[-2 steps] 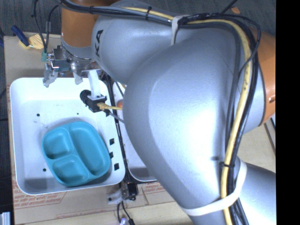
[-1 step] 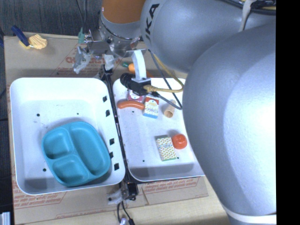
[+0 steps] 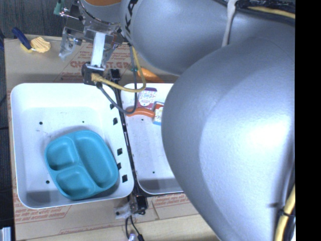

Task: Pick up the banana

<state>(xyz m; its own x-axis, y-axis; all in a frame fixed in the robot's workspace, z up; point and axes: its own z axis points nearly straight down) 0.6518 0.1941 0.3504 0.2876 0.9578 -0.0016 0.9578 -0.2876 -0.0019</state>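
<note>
**Up at the far side: banana (image 3: 149, 76) not yet lifted**

At the far left, outside the bins, a pale yellow thing with a blue handle (image 3: 36, 44) lies on the bench (image 3: 35, 217), whose brown top carries red print. Next comes the left bin (image 3: 30, 109), holding a blue divided tray (image 3: 80, 163). Above that bin's far rim hangs the gripper (image 3: 70, 40), over the bench rather than over either bin. Whether it is wide or narrow cannot be told from this angle, and no object is seen held by it. Further right, the right bin (image 3: 150, 154) shows a labelled pouch (image 3: 147, 97) lying just beside an orange object (image 3: 139, 113). Just beyond that bin's far rim, the banana is, as best can be judged, the yellow-orange curved sliver peeking out from under the arm (image 3: 225, 134); too little of it shows to be sure. On that reading the task is at its start, with reach, grasp and lift all left to do. Behind the bench stands a dark ribbed wall (image 3: 30, 4).
</note>
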